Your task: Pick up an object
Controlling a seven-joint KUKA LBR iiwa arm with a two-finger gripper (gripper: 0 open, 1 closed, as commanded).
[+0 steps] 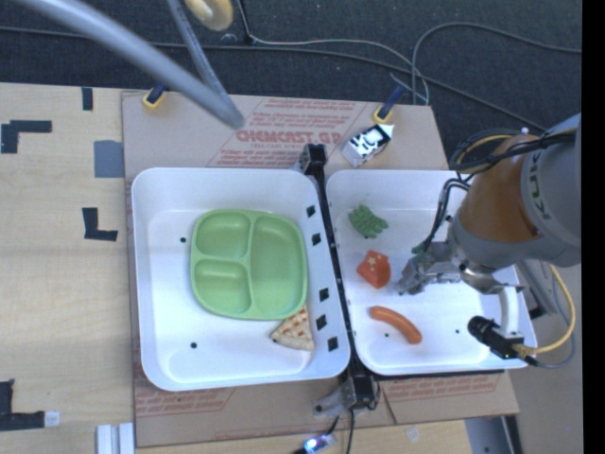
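Gripper sits low in right bin, beside strawberry (finger opening cannot be determined).

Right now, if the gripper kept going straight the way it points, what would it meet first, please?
The gripper points toward the view's left, so it would probably meet the red strawberry-like toy first; its height above the right bin is unclear, so it might pass over.

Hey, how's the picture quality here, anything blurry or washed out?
In the camera view, the grey bar crossing the top left is out of focus; the white bins are bright but not blown out; the green plate, strawberry and sausage read clearly; the claw looks slightly soft.
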